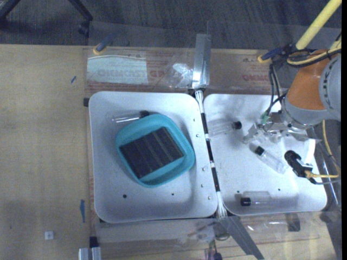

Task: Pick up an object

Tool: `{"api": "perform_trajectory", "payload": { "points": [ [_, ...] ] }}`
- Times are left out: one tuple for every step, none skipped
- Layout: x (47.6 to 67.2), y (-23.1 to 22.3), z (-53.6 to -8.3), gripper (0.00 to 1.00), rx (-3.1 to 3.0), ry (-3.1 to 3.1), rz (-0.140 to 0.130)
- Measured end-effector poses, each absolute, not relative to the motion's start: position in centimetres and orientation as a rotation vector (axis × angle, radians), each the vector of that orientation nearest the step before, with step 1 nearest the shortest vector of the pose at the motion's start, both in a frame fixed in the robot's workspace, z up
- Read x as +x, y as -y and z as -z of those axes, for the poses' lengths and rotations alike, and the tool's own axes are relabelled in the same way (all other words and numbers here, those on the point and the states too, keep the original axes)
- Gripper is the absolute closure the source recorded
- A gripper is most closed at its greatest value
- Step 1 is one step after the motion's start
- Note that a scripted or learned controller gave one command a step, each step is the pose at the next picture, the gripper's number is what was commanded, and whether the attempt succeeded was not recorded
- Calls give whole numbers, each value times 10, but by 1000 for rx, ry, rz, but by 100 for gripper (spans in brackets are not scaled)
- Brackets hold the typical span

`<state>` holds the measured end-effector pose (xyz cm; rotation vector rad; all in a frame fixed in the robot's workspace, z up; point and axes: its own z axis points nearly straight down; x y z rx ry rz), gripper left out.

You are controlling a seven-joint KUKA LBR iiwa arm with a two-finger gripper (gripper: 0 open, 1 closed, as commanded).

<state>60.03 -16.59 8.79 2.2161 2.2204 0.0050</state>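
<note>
Pick not done yet. Gripper (264,130) sits low in right bin (227,172), finger state can't tell. Clear tube (269,158) lies just near of it, ungrasped; lift remains.

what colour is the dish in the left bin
Teal, with a dark ribbed insert; the dish shows in the camera view.

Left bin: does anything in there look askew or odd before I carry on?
The teal tray in the left bin sits turned at a slant to the bin's walls, not square. A clear tube with a dark cap lies partly tucked under its upper edge. Nothing looks spilled or broken.
</note>
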Motion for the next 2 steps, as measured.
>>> {"api": "perform_trajectory", "payload": {
  "points": [
    [558, 147, -88, 0, 2214, -2222, -7],
    [647, 98, -139, 0, 2330, -2107, 1]
  ]
}}
